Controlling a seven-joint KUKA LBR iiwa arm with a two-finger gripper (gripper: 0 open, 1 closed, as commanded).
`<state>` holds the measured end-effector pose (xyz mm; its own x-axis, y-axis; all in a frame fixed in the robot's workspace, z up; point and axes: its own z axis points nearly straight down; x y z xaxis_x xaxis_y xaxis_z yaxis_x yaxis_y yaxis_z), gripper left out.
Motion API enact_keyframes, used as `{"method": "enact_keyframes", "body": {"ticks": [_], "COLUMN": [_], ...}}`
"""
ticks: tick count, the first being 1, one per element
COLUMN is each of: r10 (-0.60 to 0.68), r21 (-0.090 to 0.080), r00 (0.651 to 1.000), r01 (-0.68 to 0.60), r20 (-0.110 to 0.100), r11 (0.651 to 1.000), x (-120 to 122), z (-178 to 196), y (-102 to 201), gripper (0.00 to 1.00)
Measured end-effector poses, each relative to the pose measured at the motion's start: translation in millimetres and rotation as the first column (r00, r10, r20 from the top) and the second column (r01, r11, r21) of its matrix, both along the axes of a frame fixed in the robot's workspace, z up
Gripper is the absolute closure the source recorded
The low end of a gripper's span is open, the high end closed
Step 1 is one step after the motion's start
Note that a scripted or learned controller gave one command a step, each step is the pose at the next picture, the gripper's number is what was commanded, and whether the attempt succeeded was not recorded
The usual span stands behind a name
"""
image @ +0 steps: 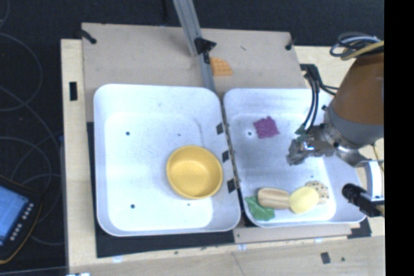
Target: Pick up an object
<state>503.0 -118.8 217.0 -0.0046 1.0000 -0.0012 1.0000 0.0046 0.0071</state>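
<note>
In the camera view, the task is judged to be at its beginning: nothing is seen between the fingers of the gripper (299, 153), and every object lies on a bin floor. The gripper is seen over the right bin (242, 103), near its middle, coming in from 3 o'clock; whether it is spread or pressed together cannot be told, because the fingers are small and dark against the metal. The things that could be picked are found in this bin: a purple piece (266, 127) at about 10 o'clock from the gripper, apart from it, and at about 6 o'clock a group along the near wall, made of a tan roll (273, 197), a yellow lemon-like object (303, 200) touching it, a speckled round piece (317, 189) just behind, and a green leaf (257, 208) in the corner. In the left bin (107, 100) a yellow bowl (193, 171) is placed, close to the dividing wall. Approach, closing and lifting are all left to do. The purple piece is surrounded by bare floor, so open room is given there; the group at the near wall is crowded and close to the rim, where less room for the fingers is expected.
</note>
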Motion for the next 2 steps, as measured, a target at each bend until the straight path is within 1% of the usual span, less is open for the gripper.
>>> {"method": "enact_keyframes", "body": {"ticks": [1,2], "r10": [0.000,0.001], "r21": [0.000,0.001], "r00": [1.000,1.000], "r01": [0.000,-0.001], "r20": [0.000,-0.007], "r11": [1.000,1.000], "x": [2.2,11.5], "z": [43.6,30.3], "y": [-1.0,48.0], "gripper": [1.00,1.00]}}
